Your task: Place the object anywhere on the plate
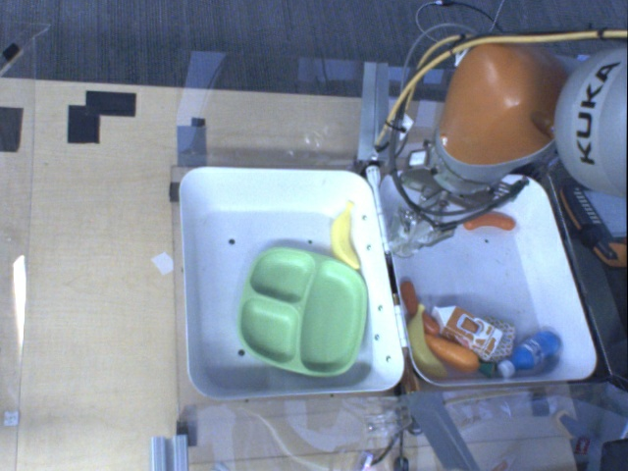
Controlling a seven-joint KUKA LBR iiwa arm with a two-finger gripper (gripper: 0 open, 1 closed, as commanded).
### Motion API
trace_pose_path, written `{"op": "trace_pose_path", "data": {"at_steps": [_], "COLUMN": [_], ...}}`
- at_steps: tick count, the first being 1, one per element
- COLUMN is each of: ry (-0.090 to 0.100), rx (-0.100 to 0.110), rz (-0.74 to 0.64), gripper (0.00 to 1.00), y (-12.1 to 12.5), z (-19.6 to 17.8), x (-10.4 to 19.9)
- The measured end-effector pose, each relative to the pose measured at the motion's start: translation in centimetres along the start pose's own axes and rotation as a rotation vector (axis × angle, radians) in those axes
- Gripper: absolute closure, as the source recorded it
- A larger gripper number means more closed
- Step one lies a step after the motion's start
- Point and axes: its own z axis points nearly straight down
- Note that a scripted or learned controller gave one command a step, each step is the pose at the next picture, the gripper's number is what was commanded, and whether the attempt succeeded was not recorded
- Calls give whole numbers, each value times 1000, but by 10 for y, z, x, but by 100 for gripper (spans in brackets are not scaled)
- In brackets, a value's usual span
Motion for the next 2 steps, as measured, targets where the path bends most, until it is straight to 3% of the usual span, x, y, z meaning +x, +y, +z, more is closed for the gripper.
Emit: {"op": "trace_pose_path", "data": {"at_steps": [1, 2], "ry": [2, -3], "rx": [1, 4], "rz": [263, -13], "gripper": [100, 100], "y": [88, 14], "z": [0, 0], "x": [75, 22]}}
